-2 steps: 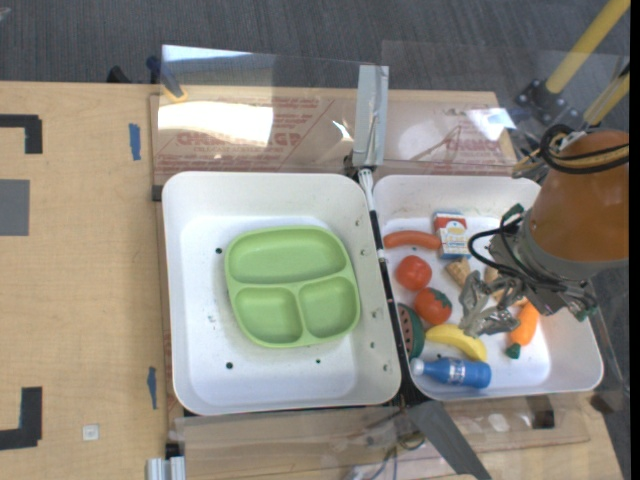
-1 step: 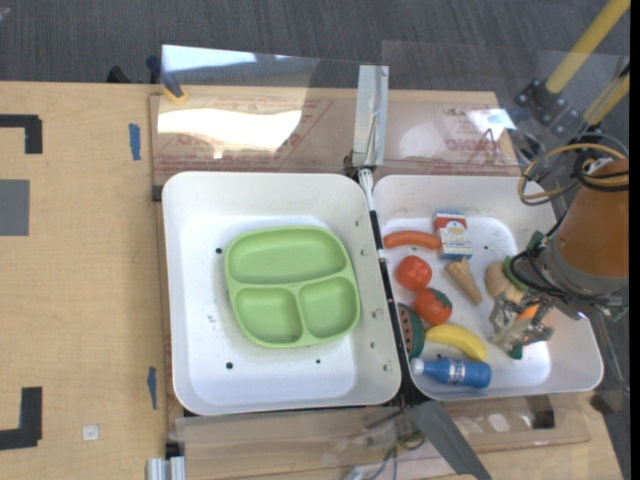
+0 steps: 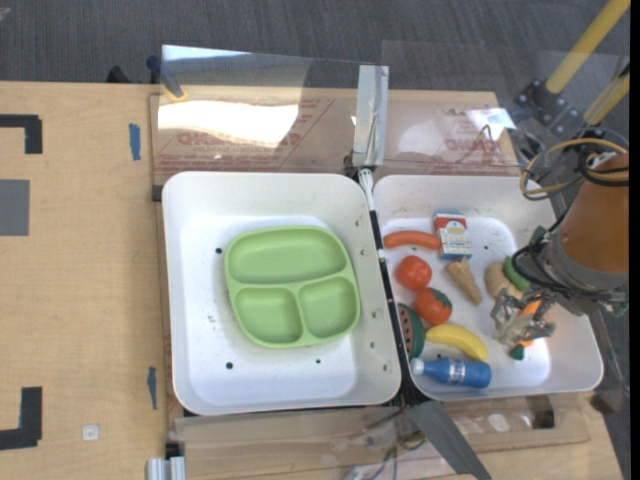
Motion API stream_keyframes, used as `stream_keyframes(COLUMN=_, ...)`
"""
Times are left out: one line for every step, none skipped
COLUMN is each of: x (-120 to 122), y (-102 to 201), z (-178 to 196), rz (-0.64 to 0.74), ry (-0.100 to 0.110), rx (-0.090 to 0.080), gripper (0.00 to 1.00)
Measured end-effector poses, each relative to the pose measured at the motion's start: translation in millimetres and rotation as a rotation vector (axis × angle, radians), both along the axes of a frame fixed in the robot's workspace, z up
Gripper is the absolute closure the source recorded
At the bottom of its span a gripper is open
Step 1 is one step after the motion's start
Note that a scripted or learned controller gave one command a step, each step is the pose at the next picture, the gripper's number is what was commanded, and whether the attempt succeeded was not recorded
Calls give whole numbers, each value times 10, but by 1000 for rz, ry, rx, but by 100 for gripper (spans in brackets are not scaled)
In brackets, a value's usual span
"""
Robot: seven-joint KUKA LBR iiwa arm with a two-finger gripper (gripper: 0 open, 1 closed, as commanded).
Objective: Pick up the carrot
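A desk (image 3: 80,268) is seen from above, and two white bins are carried on it side by side. A green divided plate (image 3: 290,286) is held by the left bin (image 3: 190,268), while a scatter of toy food lies in the right bin (image 3: 575,363). The arm (image 3: 600,228) is reached in from the right over that bin, and the gripper (image 3: 518,318) is lowered near the bin's right side.

The task is judged to be at the grasping stage and not finished. The gripper has been brought to the carrot (image 3: 527,338), but no lift can be confirmed, since the carrot appears to lie low against the bin floor. Whether the jaws are spread or pressed onto the carrot cannot be told, because the metal parts and the orange patches overlap. A firm grip and a rise clear of the bin are judged to be left.

The carrot is found at the right end of the right bin, directly under and just beside the gripper, apart from the banana (image 3: 457,341) and the blue bottle (image 3: 455,372) on the other side. It is seen as a small orange body, partly hidden by the gripper, with a green leafy tuft at its near end. Its exact lie cannot be made out.
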State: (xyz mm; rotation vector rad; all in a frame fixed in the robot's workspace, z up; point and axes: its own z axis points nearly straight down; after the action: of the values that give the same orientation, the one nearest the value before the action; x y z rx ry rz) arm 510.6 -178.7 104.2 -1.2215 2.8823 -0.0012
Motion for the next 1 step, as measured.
stream_keyframes(x=-158, y=-8, z=-127, rz=94, ry=-4, rx=-4, gripper=100)
